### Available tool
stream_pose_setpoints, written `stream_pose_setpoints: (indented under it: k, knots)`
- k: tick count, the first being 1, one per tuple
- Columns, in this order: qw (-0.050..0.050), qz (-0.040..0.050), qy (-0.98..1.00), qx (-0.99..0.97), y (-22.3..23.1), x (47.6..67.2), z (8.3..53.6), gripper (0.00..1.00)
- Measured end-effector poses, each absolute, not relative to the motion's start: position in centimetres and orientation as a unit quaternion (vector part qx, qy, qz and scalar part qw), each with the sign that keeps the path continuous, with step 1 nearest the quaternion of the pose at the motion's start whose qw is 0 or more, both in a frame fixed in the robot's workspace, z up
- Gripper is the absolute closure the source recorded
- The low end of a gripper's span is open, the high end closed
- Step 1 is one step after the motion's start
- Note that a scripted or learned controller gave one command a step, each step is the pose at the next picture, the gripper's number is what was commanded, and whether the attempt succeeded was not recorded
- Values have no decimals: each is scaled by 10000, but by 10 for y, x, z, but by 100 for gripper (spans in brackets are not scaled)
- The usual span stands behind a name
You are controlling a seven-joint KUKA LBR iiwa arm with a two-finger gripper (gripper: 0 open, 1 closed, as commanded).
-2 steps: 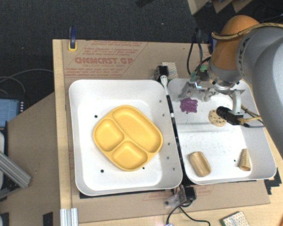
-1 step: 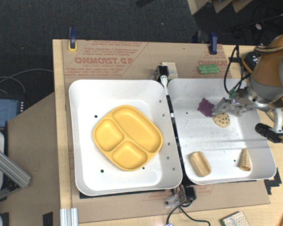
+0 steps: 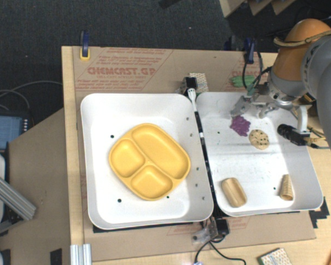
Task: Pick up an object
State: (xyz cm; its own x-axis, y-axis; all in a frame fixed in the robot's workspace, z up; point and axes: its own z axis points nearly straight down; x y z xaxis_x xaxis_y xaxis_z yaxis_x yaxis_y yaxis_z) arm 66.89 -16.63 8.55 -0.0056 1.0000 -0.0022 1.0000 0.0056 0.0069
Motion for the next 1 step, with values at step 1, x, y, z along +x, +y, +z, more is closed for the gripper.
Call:
stream_pose_setpoints:
  k: [1]
  knots:
    - [-4,-13,7044,7098,-225,584,134,0]
